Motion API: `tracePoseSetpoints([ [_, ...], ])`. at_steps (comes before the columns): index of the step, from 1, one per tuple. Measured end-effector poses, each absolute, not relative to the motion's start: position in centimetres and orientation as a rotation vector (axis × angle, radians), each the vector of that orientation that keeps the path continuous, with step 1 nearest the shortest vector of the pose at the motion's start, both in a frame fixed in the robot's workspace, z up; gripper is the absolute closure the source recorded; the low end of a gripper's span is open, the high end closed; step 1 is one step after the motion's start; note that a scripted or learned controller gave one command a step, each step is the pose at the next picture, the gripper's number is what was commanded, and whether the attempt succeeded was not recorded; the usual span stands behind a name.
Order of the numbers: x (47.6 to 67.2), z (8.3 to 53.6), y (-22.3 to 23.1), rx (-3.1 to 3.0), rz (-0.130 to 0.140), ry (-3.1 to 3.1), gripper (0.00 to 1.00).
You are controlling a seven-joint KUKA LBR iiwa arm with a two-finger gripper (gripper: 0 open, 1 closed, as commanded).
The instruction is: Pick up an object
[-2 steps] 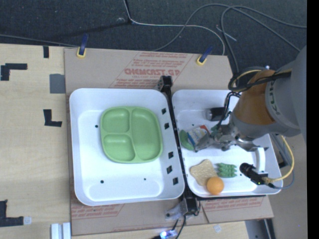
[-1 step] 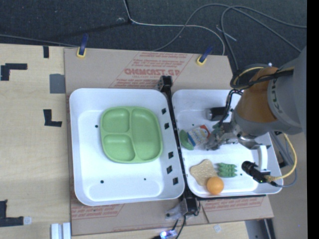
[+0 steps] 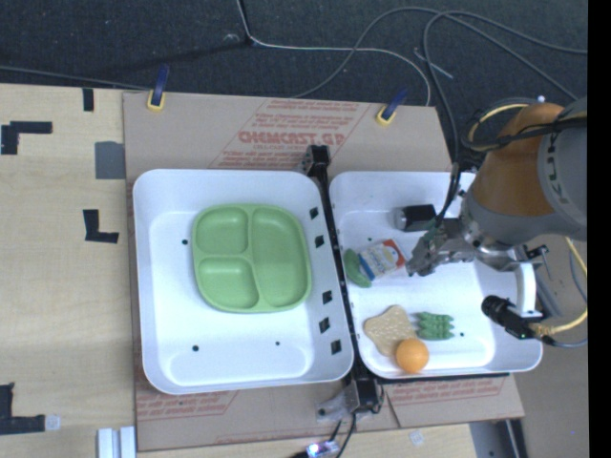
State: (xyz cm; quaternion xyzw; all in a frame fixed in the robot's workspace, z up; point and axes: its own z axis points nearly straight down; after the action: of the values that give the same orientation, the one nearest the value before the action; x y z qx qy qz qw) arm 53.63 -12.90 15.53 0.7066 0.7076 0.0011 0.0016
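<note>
The right bin [image 3: 477,187] holds several small items. A white packet with red print [image 3: 385,257] lies near its middle, with a green round piece [image 3: 357,269] just left of it. A black block [image 3: 416,217] sits toward the back. At the front lie a tan slice of bread [image 3: 389,327], a green leafy piece [image 3: 435,326] and an orange ball [image 3: 412,355]. My gripper [image 3: 427,256] hangs low over the bin's middle, just right of the white packet. I see nothing held in it.
The left bin [image 3: 158,256] carries a green divided plate [image 3: 252,258]. The grey arm with its orange band [image 3: 520,175] covers the right bin's far right side. Black clips line the divider [image 3: 329,256] between the bins. Cables cross the dark floor behind.
</note>
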Motion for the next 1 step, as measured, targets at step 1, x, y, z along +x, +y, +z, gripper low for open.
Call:
tracePoseSetpoints([
  [1,53.56,21.86,-13.06,2.216,0.005,2.219,1.0],
])
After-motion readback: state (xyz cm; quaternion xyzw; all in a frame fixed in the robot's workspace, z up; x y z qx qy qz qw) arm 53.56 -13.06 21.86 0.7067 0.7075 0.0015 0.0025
